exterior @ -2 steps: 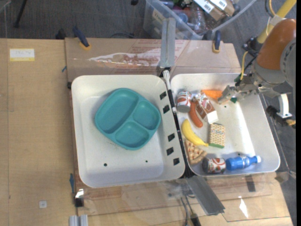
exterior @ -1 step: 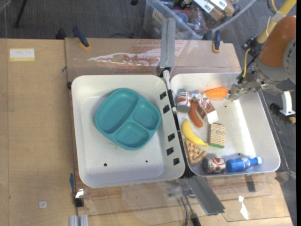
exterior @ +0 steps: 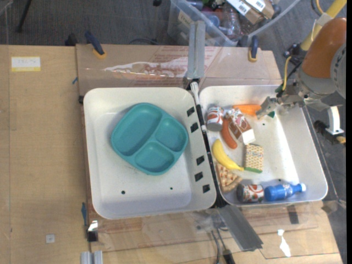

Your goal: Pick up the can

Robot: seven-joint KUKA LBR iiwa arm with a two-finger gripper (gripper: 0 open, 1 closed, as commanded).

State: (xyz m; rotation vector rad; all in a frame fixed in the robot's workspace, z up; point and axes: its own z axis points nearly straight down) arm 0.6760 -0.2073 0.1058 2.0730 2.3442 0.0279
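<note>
A small red and white metal can is seen at ten o'clock in the shallow white right bin, and another like it at six o'clock. The grey gripper is held at twelve o'clock, likely so it can be lowered; whether it is apart or together cannot be told

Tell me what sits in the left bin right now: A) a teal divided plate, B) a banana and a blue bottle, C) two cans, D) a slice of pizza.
A: the teal divided plate lies alone in the left bin, while the banana, blue bottle and both cans lie in the right bin.
</note>
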